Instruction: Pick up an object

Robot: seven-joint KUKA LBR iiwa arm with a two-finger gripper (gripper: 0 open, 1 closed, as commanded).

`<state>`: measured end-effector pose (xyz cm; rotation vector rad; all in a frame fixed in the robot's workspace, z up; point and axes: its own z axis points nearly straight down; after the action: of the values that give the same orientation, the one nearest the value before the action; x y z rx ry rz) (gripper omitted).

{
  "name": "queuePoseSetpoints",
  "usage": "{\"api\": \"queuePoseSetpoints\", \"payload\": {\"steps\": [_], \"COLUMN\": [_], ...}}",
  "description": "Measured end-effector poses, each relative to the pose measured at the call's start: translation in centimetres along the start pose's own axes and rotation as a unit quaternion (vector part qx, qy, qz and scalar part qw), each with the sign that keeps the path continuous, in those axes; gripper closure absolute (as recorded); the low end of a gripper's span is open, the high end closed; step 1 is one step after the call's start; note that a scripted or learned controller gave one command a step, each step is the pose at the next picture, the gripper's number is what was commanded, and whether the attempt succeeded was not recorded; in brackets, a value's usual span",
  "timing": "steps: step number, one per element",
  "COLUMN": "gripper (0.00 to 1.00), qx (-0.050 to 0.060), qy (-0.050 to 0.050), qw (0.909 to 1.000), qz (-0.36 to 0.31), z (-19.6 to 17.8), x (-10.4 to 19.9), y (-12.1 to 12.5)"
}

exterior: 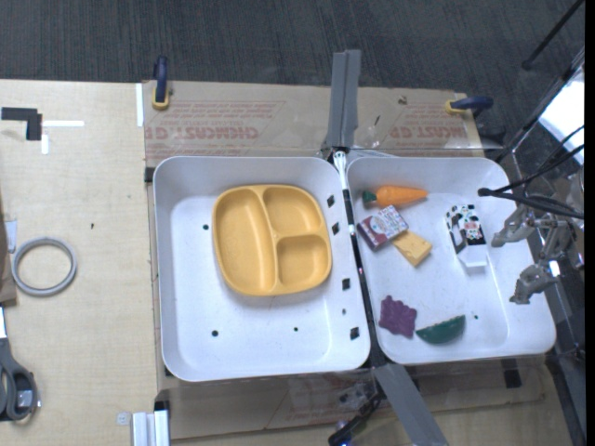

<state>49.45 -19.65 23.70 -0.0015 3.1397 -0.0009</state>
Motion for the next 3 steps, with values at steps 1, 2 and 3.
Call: {"api": "queuePoseSetpoints", "payload": {"steps": [1,2,3], "gripper": [0.0,0.0,0.0], "qx": [0.001,-0.002,-0.004], "qy": [-0.008,-0.013,-0.012], "qw": [0.9743,0.9164,0.8411], "qz": [0.225,0.4,0.541], "z": [11.9,12.9,12.9], "x": [-5.6,-11.5,-15.8], "y": [-0.1,1.7,3.5]}}
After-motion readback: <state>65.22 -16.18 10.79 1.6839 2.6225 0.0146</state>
